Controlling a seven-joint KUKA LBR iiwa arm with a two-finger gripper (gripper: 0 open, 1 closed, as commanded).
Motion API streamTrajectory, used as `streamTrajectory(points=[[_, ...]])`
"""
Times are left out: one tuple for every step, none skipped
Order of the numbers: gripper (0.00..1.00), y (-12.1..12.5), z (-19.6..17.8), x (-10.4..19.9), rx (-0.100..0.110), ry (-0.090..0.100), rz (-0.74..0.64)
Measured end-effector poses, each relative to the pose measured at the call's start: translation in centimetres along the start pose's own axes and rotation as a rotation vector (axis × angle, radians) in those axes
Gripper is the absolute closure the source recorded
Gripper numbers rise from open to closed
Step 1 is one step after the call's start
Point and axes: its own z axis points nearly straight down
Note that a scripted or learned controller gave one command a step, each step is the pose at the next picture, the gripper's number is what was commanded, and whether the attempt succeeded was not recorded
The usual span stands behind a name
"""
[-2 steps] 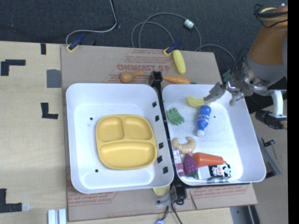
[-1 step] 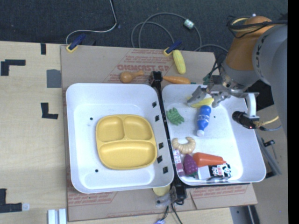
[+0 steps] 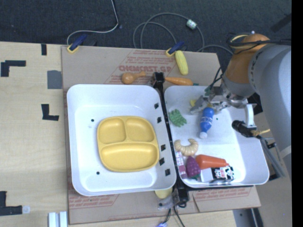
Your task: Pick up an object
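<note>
Now the hand (image 3: 208,103) hangs low in the right bin (image 3: 251,162), its metal fingers set apart either side of the top of a blue bottle (image 3: 206,121), which lies in the bin just beneath the hand. Left of the hand sits a green toy (image 3: 178,117); farther below, a croissant (image 3: 187,146), purple grapes (image 3: 192,166) and an orange carrot (image 3: 211,161). Well left, a yellow divided plate (image 3: 128,143) rests in the other bin (image 3: 80,103).
</note>
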Motion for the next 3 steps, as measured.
streamTrajectory(points=[[0.00,1.51,-0.43,5.68,0.019,0.002,-0.001],[1.00,1.26,-1.25,5.38,0.027,0.002,-0.001],[0.00,1.29,-1.26,5.38,0.026,0.001,-0.001]])
